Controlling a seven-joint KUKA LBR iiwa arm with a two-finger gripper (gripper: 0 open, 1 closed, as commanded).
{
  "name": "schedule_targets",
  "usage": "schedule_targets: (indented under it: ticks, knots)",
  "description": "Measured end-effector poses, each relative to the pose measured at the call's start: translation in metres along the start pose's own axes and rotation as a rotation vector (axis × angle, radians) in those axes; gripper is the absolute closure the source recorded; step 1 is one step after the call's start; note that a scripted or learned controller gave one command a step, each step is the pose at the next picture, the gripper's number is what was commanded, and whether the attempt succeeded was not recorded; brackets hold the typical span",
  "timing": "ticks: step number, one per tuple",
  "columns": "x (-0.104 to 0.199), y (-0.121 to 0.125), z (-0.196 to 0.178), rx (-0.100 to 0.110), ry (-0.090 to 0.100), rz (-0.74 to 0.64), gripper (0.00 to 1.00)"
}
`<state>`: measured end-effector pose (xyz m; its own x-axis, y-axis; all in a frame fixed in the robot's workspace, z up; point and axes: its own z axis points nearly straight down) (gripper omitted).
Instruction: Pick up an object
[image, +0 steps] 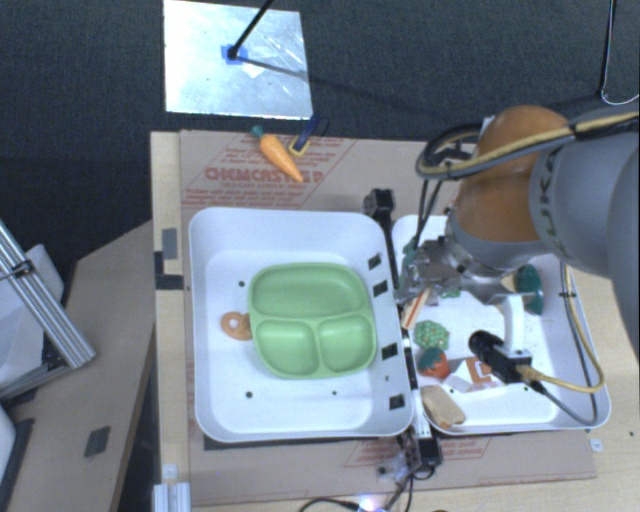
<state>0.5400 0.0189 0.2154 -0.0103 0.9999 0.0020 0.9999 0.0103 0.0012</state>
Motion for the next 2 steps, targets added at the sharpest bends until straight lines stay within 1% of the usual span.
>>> schedule_targets:
  ticks: [1, 2]
  knots:
    - [0.0076, -0.0151, -0.001, 0.002, -0.001, 0.004, 1.0]
    - [0.0095, -0.0127, 0.0001, 0.0, -0.002, 0.004, 1.0]
